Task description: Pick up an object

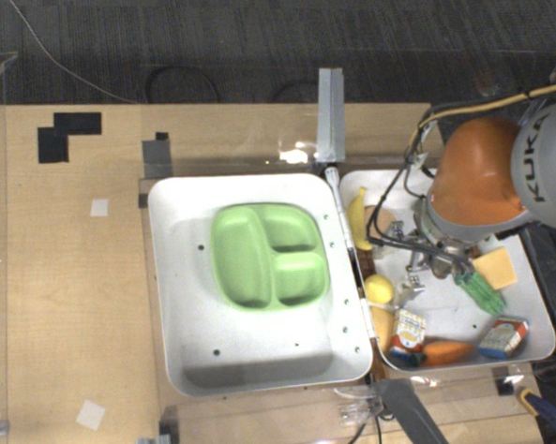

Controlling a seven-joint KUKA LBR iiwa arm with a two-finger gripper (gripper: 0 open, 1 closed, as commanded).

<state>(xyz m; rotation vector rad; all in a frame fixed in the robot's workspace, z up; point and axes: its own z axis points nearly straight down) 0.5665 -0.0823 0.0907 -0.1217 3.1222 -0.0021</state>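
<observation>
One banana (358, 219) — long axis vertical | pincer (415, 276) beside lemon (379, 290)

Just left of the gripper (415, 278) lie a lemon (379, 290) and a banana (358, 219). A carrot (444, 352) and small can (502, 338) lie below it; cheese wedge (496, 269) and green vegetable (479, 290) to its right.

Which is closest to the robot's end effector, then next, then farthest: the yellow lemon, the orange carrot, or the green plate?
From the end effector in the right bin:
1. Round yellow lemon, just left of it.
2. Long orange carrot, below, along the bin's bottom edge.
3. Green divided plastic plate, in the left bin.
</observation>
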